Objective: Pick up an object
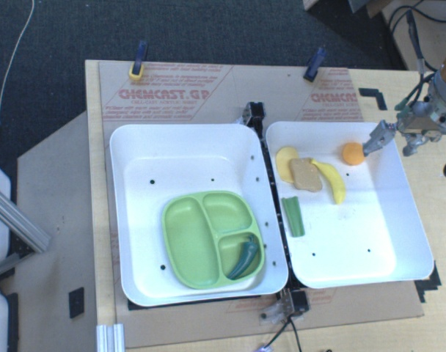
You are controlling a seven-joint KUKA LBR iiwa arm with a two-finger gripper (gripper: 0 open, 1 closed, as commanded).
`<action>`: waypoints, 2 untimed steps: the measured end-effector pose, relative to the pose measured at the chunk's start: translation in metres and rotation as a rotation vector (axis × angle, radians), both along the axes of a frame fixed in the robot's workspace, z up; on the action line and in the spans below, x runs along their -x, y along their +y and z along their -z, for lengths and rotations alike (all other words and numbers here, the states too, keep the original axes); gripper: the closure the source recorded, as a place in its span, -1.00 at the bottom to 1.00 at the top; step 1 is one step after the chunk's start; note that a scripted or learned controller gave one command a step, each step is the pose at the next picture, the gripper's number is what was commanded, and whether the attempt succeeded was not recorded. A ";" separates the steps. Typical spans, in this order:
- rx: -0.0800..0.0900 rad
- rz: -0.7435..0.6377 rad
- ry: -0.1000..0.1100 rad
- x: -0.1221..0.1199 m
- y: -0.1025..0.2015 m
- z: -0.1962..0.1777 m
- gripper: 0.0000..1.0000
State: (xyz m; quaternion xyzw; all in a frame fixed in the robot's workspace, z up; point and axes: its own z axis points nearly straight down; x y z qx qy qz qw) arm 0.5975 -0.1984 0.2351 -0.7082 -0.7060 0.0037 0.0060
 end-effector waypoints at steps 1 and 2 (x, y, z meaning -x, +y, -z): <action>0.003 -0.003 -0.013 -0.003 0.001 -0.007 -1.00; 0.002 -0.003 -0.007 -0.002 -0.001 0.036 -1.00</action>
